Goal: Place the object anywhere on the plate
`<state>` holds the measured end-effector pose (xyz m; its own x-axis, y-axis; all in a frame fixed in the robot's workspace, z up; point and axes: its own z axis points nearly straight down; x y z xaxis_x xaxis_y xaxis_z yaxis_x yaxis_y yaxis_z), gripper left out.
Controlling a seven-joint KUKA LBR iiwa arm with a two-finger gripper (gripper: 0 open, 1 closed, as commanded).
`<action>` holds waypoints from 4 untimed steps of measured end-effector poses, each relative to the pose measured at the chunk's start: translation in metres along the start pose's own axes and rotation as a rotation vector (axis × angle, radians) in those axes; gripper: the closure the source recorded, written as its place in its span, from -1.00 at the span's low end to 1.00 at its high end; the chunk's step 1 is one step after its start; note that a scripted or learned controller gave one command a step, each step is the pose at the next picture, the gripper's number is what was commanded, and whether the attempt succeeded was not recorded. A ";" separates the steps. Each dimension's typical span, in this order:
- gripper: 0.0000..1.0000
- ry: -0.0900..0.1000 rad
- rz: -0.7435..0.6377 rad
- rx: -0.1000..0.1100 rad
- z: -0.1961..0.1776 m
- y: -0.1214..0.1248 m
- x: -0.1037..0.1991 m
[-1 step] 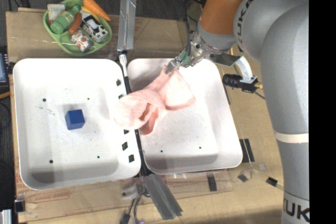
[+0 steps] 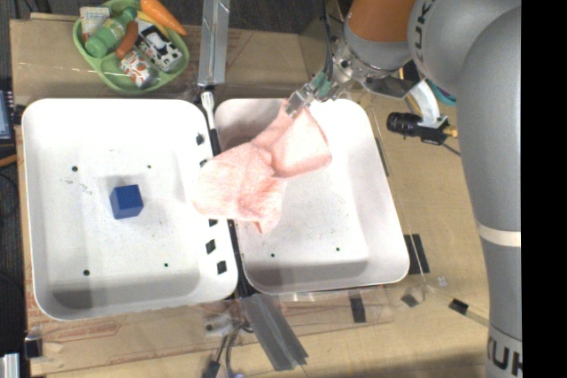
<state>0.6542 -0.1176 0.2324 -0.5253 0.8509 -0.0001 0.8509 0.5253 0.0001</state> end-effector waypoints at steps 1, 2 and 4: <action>1.00 0.002 -0.408 0.003 0.009 0.012 0.055; 1.00 0.001 -0.814 0.002 -0.002 0.019 0.101; 1.00 0.002 -1.022 0.003 -0.001 0.050 0.192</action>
<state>0.5961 0.0724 0.2334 -1.0000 -0.0043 0.0030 -0.0043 1.0000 -0.0015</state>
